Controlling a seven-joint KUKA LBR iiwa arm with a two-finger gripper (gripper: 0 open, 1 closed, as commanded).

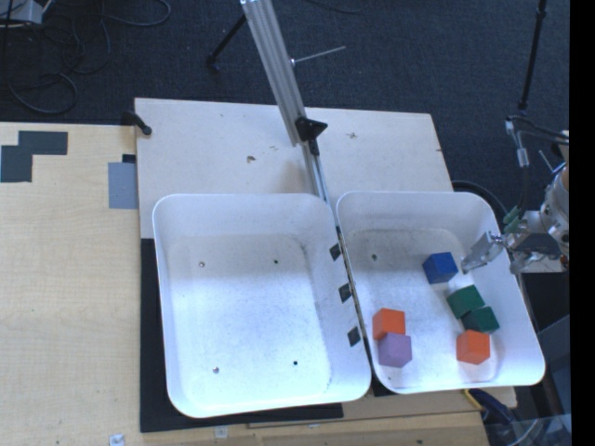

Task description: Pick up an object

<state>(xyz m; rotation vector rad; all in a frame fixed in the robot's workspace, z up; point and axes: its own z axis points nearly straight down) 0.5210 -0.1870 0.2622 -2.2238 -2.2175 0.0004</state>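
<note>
Over a bench seen from above at a slant, two shallow white bins sit side by side, split by a divider with small black clips. All the loose objects lie in the right bin (pixel 423 214), gathered toward its near right part: a blue block (pixel 439 268), two dark green blocks touching one another, the upper one (pixel 464 299) and the lower one (pixel 482 320), an orange block (pixel 389 323) with a purple block (pixel 394 349) touching it just below, and a second orange block (pixel 473 346) near the rim. They seem scattered as they fell rather than arranged, which leaves each with at least one free side for a grasp. The left bin (pixel 186 214) shows bare white floor. A grey metal pole (pixel 279 72) leans in from the top, down to the divider. From the right edge, the arm's wrist reaches across the right bin's rim, held low and roughly level, with the gripper (pixel 479 251) pointing left toward the blue block and just beside it, apparently not touching. Whether its fingers are spread or closed cannot be told, and no object is seen between them. Judging by this pose, the blue block is the likely target, and nothing has been lifted yet.
</note>
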